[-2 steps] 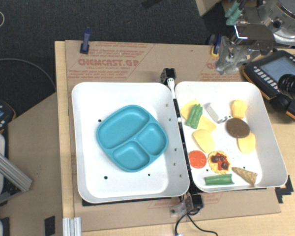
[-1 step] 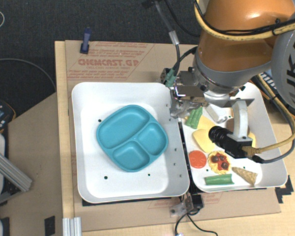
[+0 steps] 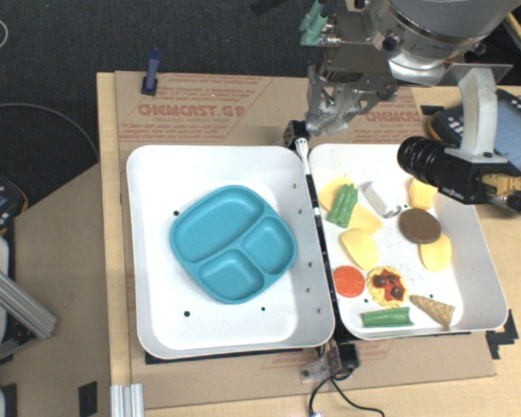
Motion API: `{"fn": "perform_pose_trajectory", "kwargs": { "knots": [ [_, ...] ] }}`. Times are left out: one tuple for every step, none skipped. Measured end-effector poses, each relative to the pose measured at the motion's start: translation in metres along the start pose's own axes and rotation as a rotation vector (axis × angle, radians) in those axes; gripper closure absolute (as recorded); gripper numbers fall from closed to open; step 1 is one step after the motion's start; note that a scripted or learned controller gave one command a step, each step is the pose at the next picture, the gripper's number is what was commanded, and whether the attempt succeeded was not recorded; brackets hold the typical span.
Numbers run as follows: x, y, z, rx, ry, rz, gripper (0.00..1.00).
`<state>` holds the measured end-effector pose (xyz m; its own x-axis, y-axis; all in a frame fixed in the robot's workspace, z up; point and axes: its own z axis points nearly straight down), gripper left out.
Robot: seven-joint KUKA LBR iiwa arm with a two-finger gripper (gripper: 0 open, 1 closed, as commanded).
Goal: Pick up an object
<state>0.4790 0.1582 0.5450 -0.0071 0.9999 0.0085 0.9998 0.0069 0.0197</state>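
Gripper (image 3: 337,111) hangs over the tabletop's far edge, above the seam between both bins; its state cannot be told. Left bin (image 3: 152,233) holds a blue divided tray (image 3: 233,243). Right bin (image 3: 482,268) holds toy foods: yellow pieces (image 3: 359,246), brown disc (image 3: 418,226), red slice (image 3: 348,281), green bean (image 3: 385,317).

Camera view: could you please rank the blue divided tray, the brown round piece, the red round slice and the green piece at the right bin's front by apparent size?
1. Blue divided tray, by far the largest.
2. Brown round piece.
3. Red round slice and green piece: too alike to rank, one round, one long and thin.
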Motion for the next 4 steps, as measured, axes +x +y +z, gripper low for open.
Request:
{"fn": "perform_pose_trajectory", "kwargs": {
  "knots": [
    [0.04,-0.004,0.152,0.035,-0.014,0.002,1.0],
    [-0.049,-0.009,0.302,0.038,-0.017,0.018,1.0],
    [-0.007,-0.001,0.106,0.0,-0.001,0.001,1.0],
    [-0.052,-0.007,0.246,0.034,-0.013,0.013,1.0]
  ]
}}
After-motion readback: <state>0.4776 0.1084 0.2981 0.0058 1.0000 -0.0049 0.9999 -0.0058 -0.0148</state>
